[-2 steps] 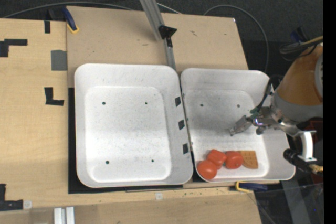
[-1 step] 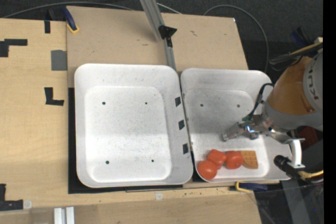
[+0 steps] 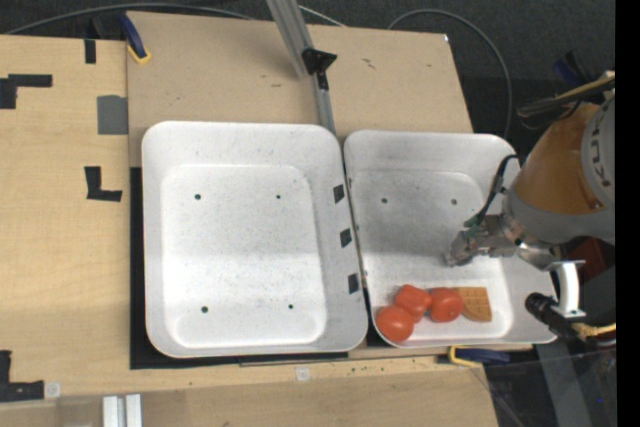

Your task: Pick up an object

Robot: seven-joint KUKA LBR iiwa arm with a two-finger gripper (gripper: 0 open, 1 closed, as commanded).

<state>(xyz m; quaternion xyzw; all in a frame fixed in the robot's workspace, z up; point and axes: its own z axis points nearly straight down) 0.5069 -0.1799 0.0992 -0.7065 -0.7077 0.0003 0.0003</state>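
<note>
Pale wood covers the bench, which carries two shallow white bins side by side. Of these, the left bin is the larger. Against its right rim sits the right bin, and the grey arm with its orange band reaches over that bin's right edge. Its gripper hangs low near the middle of the right bin's floor; whether it is open or clenched I cannot tell. Along the right bin's near edge lie three red pieces in a cluster, touching one another, with a tan cracker-like square just beside them toward the near right corner.
</note>
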